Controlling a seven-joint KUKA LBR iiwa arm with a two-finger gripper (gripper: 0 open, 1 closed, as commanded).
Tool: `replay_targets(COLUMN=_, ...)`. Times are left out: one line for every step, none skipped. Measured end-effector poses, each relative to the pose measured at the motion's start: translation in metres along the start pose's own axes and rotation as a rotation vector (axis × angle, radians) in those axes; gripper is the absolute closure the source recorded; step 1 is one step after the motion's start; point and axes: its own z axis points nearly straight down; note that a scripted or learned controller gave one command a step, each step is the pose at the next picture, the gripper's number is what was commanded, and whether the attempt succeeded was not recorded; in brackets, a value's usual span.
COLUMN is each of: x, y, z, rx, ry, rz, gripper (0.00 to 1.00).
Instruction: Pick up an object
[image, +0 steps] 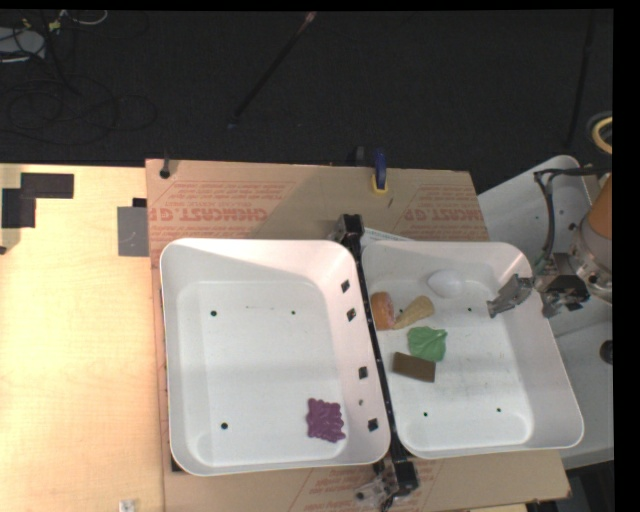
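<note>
My gripper (535, 293) hangs over the right bin's (540, 400) far right rim, open, with nothing between its fingers. One grey finger (506, 298) points into the bin. To its left lie a pale whitish object (455, 285), a tan wedge (414, 312) touching an orange piece (381, 310), a green lump (428, 343) and a brown block (414, 367). All of them rest on the bin floor, apart from the gripper. In the left bin (200, 300) a purple object (325, 420) lies near the front right corner.
The two bins sit on a cardboard sheet (260, 205), joined by a black-clipped divider (360, 340). A light wooden bench top (70, 350) lies to the left. The arm's wrist with cables (590, 240) stands at the right edge.
</note>
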Motion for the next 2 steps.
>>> replay_targets(x=0.0701, y=-0.0246, z=-0.161, rx=-0.015, ry=-0.001, rz=-0.007, gripper=0.0)
replay_targets(x=0.0668, y=-0.0246, z=-0.1614, rx=0.0, ry=-0.002, rz=-0.003, gripper=1.0)
